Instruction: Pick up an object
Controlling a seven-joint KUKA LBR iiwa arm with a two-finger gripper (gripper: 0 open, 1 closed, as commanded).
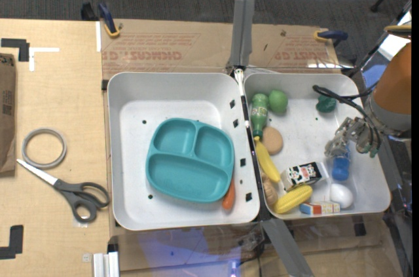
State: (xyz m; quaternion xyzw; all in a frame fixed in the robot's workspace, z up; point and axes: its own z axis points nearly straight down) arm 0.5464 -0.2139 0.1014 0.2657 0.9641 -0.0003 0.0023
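At the right edge of the right bin (pixel 298 89) we see the gripper (pixel 342 143) hanging low over the bin floor, directly above a blue object (pixel 340 168); we cannot tell how its fingers stand, and nothing shows between them. Just below the blue object lies a white egg-shaped item (pixel 341 194), with a small red, white and blue carton (pixel 320 208) beside it. Toward the bin's middle we note a black-and-white milk carton (pixel 304 173), a yellow piece (pixel 293 199) and a banana (pixel 267 162) along the left wall. Higher up: a tan egg-like object (pixel 272 140), a green bottle (pixel 259 112), a green ball (pixel 278 101) and a dark green item (pixel 326 105). The left bin (pixel 131 105) holds a teal divided plate (pixel 190 161) with a carrot (pixel 228 197) at its lower right. On the bench left of the bins we see scissors (pixel 65 190) and a tape roll (pixel 44 147).
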